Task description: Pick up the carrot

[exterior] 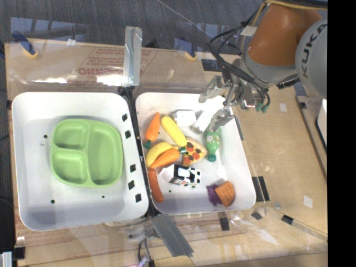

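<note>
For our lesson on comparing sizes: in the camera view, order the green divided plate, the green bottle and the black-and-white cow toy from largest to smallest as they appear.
1. green divided plate, clearly the largest.
2. green bottle.
3. black-and-white cow toy, looking close to the bottle in size, so this order is unsure.

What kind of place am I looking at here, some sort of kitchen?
Probably a robot test bench, not a kitchen. A grey and orange arm reaches over two white bins: one holds a green divided plate, the other toy food, including a carrot and bananas.
</note>
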Controlling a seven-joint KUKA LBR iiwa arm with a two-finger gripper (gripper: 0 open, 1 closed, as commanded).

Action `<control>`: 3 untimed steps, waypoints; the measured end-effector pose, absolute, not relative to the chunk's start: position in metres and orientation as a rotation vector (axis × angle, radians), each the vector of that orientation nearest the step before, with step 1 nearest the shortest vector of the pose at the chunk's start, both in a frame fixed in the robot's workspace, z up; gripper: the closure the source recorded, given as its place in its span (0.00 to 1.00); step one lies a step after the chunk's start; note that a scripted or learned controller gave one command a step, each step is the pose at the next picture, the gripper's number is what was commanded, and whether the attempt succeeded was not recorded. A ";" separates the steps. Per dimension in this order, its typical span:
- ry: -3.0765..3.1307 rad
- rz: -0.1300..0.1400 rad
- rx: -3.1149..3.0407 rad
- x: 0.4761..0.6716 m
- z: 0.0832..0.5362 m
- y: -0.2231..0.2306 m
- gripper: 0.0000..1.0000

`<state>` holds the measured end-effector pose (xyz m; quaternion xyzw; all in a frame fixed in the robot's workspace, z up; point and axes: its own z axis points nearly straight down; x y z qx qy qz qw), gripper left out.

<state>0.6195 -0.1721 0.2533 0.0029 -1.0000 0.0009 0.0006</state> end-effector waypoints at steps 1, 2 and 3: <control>-3.134 -0.004 0.004 0.565 0.165 -0.124 0.00; -3.155 0.008 0.161 0.547 0.115 -0.103 0.00; -3.157 0.007 0.177 0.549 0.127 -0.100 1.00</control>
